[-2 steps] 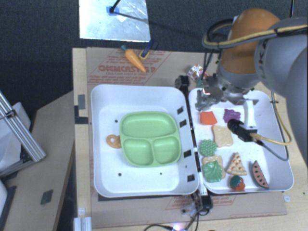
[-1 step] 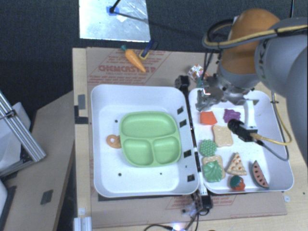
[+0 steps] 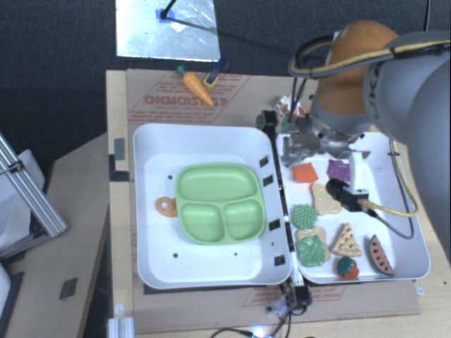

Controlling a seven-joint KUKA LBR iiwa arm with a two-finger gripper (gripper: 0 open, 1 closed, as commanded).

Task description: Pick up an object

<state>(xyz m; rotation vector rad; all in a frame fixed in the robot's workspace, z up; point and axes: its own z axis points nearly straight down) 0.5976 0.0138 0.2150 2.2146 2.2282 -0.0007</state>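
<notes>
1. Near edge of the right bin (image 3: 412, 259): a small red-and-teal piece (image 3: 345, 266), with a watermelon slice (image 3: 381, 254) just to its right.
2. Behind these: lettuce (image 3: 311, 249) and a pizza slice (image 3: 345, 241). Further back lie a green knobbly round (image 3: 304, 215) and a biscuit (image 3: 325, 198).
3. Far part of the same bin: an orange block (image 3: 305, 172) and a purple piece (image 3: 338, 169), near each other but apart.
4. Gripper (image 3: 301, 145) is low over the right bin's far left corner, just behind the orange block. Nothing is seen between the jaws. Wrist hardware crowds them, so I cannot tell whether they are released or clenched.
5. Left bin (image 3: 151, 210): a green divided plate (image 3: 218, 201) at centre, and a small orange ring (image 3: 166, 206) at its left edge, possibly touching.
6. A carrot (image 3: 197, 88) lies on the table (image 3: 116, 101) behind the left bin.
</notes>
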